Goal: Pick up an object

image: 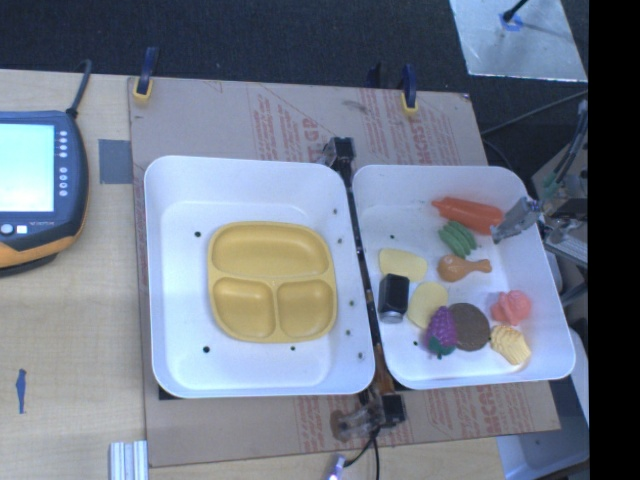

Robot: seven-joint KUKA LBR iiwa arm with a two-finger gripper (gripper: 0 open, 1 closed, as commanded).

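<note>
From above, the right bin [455,183] carries the toy food, and most of its open floor lies along the far wall and in the near-right corner. The end effector [512,220] comes in over the bin's right rim, its tip just beside the right end of the orange carrot [466,210] — whether its fingers are spread or pressed together cannot be told, and nothing shows between them. Just left of it and nearer the camera lies the green pepper [458,238], then the brown drumstick [463,267].

The rest crowds the near half: a yellow slice [401,262], a black block [393,294] against the left wall, a second yellow piece [428,301], purple grapes [441,331] touching a brown round patty [468,326], a pink piece [511,307] and a yellow ridged piece [510,345] by the right wall.

The left bin [175,268] holds a yellow divided plate [272,279] near its middle, with bare white floor all round it.

Both bins sit on a cardboard sheet [290,118] clamped to the wooden table [60,368]; a teach pendant [35,183] rests at the far left — well apart from the bins. Dark floor lies beyond the table's far edge.
</note>
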